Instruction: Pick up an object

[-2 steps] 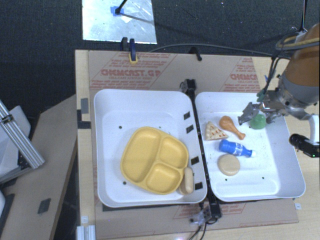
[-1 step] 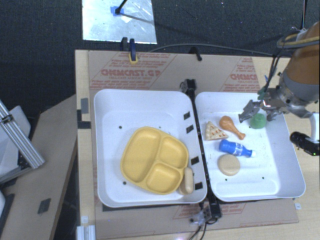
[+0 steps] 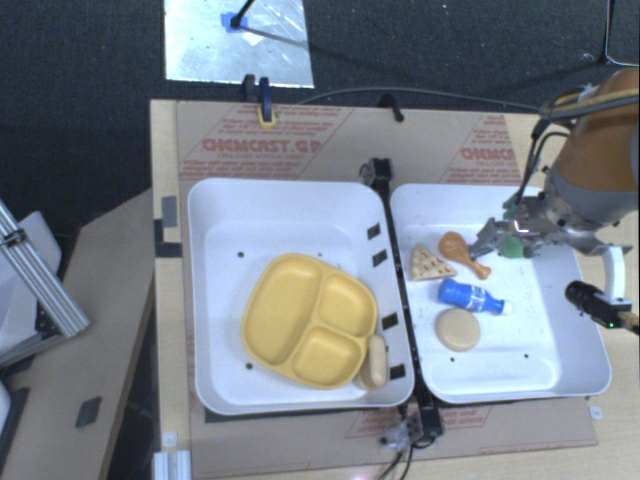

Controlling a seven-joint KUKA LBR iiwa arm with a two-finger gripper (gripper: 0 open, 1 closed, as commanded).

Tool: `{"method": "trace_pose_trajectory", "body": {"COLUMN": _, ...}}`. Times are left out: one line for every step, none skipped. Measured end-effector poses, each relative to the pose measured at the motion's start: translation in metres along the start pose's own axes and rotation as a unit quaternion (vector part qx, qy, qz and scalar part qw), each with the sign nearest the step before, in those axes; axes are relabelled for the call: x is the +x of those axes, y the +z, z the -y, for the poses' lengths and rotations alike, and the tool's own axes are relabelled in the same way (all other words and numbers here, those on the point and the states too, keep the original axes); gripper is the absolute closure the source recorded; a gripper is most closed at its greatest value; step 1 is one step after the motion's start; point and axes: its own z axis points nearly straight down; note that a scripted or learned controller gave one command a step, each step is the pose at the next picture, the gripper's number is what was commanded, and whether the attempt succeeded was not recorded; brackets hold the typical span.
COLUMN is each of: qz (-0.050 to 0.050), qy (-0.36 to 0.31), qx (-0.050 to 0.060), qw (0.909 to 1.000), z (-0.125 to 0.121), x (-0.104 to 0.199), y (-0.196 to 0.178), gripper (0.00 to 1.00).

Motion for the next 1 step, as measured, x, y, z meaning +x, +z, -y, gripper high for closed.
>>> {"method": "trace_pose_trajectory", "body": {"qz": 0.0, "qy": 0.0, "qx": 0.0, "qw": 1.0, "z": -0.0002, "x": 0.0059, "y": 0.0432, "gripper": 0.0}}
